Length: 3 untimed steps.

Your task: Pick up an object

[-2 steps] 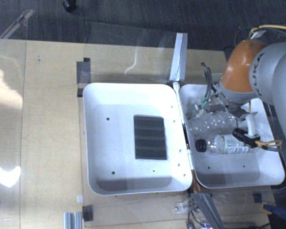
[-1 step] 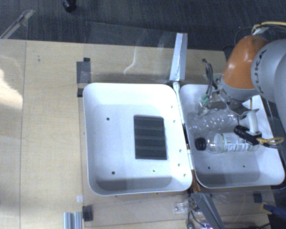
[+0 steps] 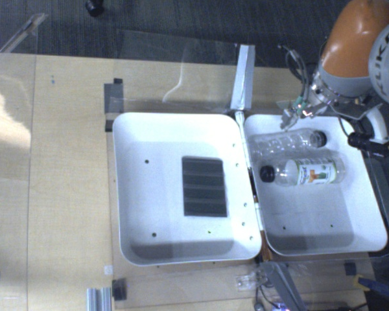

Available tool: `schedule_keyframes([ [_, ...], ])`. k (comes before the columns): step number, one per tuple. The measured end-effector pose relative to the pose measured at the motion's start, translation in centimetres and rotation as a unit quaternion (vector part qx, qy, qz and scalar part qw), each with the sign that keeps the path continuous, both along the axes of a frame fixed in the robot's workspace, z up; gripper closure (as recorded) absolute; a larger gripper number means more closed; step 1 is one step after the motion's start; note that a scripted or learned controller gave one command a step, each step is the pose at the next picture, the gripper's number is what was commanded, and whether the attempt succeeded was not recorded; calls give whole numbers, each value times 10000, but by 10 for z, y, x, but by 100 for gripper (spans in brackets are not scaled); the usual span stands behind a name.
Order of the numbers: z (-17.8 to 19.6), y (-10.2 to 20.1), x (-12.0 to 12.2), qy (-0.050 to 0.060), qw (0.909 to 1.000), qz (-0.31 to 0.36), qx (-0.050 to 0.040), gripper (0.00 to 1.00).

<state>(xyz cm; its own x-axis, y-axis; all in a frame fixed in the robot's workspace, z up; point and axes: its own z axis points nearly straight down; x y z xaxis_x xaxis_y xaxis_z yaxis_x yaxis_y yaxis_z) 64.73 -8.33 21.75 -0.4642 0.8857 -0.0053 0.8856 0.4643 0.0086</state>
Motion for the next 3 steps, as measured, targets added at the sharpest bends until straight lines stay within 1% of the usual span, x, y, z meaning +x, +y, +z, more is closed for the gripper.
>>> schedule_keyframes([
  [1, -31, 22, 14, 10, 9855, 1699, -8, 100],
  [2, -40, -9, 15, 6, 9993, 367, -1, 100],
  [3, 31, -22, 18, 2, 9953, -968, 5, 100],
])
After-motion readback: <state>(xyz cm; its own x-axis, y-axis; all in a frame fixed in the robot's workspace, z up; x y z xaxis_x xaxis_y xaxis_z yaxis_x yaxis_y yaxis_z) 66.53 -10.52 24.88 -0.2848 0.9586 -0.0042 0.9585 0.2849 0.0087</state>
